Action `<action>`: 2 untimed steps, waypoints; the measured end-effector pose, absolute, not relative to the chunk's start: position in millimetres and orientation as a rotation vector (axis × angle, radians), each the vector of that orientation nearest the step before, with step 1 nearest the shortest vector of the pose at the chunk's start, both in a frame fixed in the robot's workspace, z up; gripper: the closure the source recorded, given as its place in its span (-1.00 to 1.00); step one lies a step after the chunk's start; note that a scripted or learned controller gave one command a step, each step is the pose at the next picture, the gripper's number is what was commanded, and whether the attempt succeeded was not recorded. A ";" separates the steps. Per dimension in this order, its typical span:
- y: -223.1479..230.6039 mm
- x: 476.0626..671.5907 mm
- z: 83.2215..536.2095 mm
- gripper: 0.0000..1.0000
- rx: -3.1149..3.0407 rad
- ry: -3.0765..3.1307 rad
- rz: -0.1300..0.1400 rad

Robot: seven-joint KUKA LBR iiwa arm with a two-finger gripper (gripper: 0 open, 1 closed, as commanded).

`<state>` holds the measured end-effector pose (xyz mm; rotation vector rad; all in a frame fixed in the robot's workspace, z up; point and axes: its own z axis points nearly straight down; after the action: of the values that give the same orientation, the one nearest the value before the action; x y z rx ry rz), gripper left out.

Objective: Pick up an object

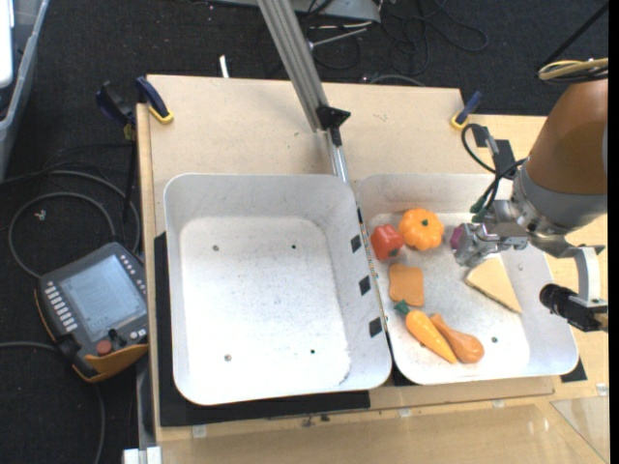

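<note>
The right bin (pixel 542 356) holds a small orange pumpkin (pixel 422 229), a red pepper (pixel 386 242), an orange flat square piece (pixel 407 284), a carrot (pixel 426 333), an orange pear-shaped piece (pixel 458 341), a pale cheese wedge (pixel 494 284) and a bit of purple (pixel 457 236) beside the gripper. My gripper (pixel 472 245) hangs low over the bin's right half, just right of the pumpkin and above the wedge's upper corner. I see nothing lifted in it.
The left bin (pixel 184 259) lies beside the right one. A slanted metal pole (pixel 295 51) runs from the top down to the bins' shared edge. A teach pendant (pixel 92 303) sits off the bench at left.
</note>
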<state>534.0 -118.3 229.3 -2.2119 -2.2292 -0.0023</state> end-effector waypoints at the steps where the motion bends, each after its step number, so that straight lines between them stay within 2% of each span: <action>1: -72.5 542.7 225.3 1.00 -2.212 -2.229 -0.002; 2: -13.1 554.2 230.9 1.00 -2.211 -2.232 -0.004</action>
<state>554.2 -13.1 230.9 -2.2105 -2.2324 -0.0042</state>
